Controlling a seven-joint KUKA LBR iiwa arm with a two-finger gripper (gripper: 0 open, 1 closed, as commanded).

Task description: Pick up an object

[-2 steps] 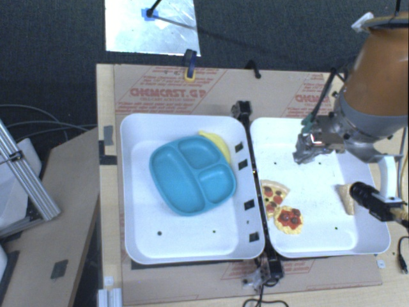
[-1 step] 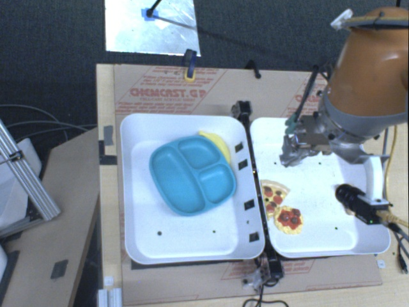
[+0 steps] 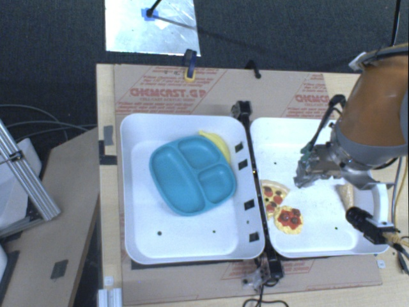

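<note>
The bench (image 3: 160, 85) bears two white bins (image 3: 137, 235) side by side.

Open floor in right bin's far half
Blocked near the divider by two pizza slices (image 3: 282, 208); left bin (image 3: 137, 235) crowded centrally by blue tray (image 3: 192, 174); bare along front.

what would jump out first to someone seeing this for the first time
The bright blue divided plate in the left bin catches the eye first, with a yellow item peeking out from behind its far edge. Next comes the big grey and orange arm reaching in from the right, its claw over the right bin just above two small toy pizza pieces.
</note>
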